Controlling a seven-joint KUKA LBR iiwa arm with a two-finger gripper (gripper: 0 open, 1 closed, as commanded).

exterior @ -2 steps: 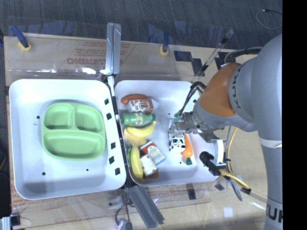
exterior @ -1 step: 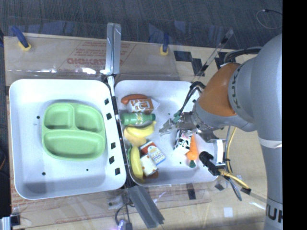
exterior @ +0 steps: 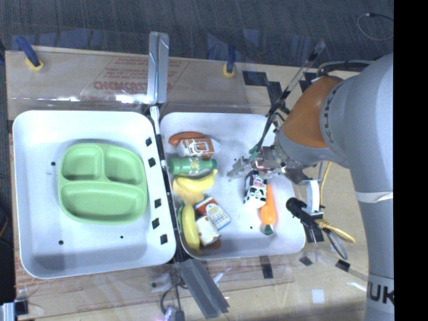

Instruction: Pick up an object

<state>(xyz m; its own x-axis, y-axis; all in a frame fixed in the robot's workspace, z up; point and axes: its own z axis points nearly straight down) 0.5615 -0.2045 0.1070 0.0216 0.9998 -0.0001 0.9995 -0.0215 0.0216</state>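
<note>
The claw sits low in the right bin, right over a small white toy with black spots; I can't tell how it stands. An orange carrot lies touching the toy. Bananas rest near the divider.
</note>
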